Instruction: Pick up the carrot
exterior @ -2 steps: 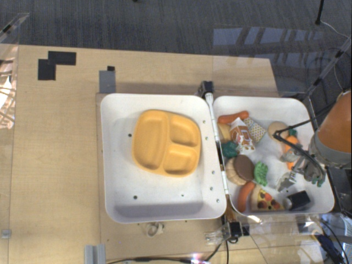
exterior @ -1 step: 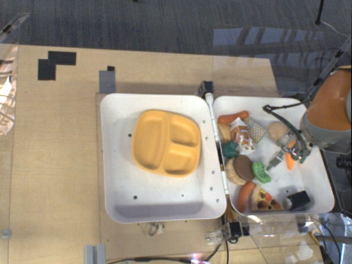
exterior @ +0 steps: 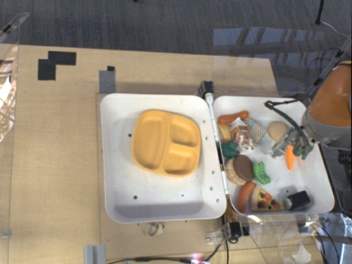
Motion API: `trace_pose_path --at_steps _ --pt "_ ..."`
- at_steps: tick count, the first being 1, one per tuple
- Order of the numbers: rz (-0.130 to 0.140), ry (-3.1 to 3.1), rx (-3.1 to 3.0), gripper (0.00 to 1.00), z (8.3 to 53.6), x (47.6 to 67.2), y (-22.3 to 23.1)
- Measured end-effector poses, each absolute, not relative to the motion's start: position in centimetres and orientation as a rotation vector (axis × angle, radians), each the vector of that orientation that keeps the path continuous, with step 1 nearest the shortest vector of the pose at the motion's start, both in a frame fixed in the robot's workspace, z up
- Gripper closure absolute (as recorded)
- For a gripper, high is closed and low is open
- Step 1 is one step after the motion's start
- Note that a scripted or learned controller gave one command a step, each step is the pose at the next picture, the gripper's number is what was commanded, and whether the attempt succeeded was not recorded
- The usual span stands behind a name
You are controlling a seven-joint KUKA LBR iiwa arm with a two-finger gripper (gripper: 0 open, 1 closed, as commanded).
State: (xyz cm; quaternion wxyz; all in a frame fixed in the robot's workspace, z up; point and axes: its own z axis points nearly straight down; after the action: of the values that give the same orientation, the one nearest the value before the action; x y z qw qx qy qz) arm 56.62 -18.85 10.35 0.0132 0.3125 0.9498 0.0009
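The gripper (exterior: 292,147) has its fingers (exterior: 282,145) spread apart, not clamped. The carrot (exterior: 290,158) stands with its upper end in the gap between them and its tip poking out below, toward the near side. I cannot make out whether either finger touches it, so I would not call it held.

Nearest the camera in the right bin (exterior: 322,199), a black block (exterior: 297,200) lies beside a pizza slice (exterior: 267,202) and a red sausage (exterior: 246,192), all well clear of the gripper. A step further back come a brown cookie (exterior: 239,169) and a green piece (exterior: 261,172), to the carrot's left. The carrot itself lies in the right half of this bin, and its long axis runs roughly near to far, much in line with the gap. In my judgement the move turns on closing across that narrow width and then lifting. Just beyond the gripper, a pale beige piece (exterior: 278,130) sits near enough to be brushed. The left bin (exterior: 118,147) holds a yellow divided plate (exterior: 166,142), apart from all this
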Motion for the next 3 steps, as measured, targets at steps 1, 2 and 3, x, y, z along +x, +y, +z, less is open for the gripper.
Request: trace_pose_path --at_steps 1,2,3 --pt "0.007 2.949 1.049 1.0 12.8 58.9 -13.5" --pt "-0.004 3.053 0.652 1.0 24.4 57.7 -19.8" --pt "-0.002 3.059 0.65 0.0 24.1 57.6 -19.7"
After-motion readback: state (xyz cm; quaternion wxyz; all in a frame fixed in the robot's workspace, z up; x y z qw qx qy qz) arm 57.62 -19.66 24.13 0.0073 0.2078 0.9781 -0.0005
